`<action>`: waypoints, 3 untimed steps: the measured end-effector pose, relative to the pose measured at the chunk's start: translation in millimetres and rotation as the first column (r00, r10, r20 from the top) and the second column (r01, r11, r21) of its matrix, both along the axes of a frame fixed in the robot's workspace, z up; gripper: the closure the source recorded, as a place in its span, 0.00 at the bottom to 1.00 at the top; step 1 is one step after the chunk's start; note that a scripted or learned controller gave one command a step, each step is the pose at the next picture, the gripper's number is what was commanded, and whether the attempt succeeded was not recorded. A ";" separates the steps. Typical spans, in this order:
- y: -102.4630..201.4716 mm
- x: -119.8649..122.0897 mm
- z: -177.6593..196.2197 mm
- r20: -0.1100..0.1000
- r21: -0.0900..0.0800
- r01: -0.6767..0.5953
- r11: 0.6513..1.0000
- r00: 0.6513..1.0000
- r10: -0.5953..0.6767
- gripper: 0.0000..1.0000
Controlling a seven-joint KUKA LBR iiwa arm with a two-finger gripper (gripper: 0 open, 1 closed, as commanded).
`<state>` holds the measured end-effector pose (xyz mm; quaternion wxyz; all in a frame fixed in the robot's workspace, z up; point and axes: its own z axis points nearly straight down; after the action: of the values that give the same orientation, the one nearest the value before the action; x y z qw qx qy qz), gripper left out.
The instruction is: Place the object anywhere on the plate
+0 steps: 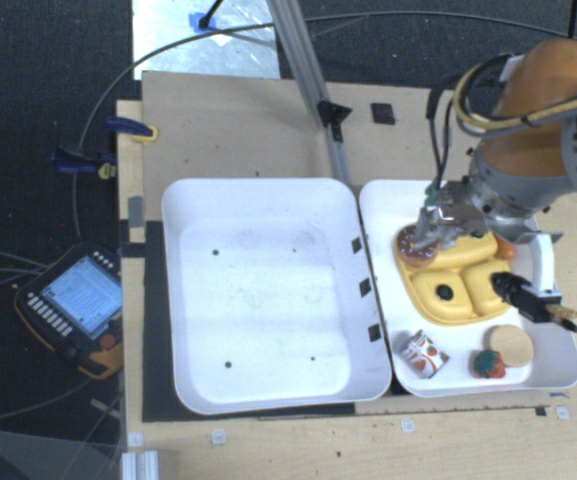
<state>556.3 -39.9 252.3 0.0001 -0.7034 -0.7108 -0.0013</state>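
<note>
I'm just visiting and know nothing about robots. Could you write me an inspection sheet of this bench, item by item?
Surface: tan bench bearing a left bin and a right bin, side by side.
Job's things: yellow plate in the right bin; a round brown-and-pink object lies at its left end.
Clutter: small can, tan disc and a red-green item in the right bin.
Grippers: gripper low over the round object; grip unclear.
Cables: several trail over the dark floor on the left.
Surroundings: handheld controller on the floor, blue clamps on the bench edge.
</note>
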 end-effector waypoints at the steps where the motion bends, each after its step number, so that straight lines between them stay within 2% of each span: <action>1: 62.1 7.8 -12.6 -0.001 0.000 -0.001 1.000 1.000 0.001 1.00; 2: 125.6 13.6 -14.4 0.000 0.001 -0.001 1.000 1.000 0.001 1.00; 3: 168.2 24.0 -30.6 0.000 0.000 0.001 1.000 1.000 -0.001 1.00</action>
<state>580.3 128.4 221.7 0.0001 -0.7039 -0.7103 -0.0010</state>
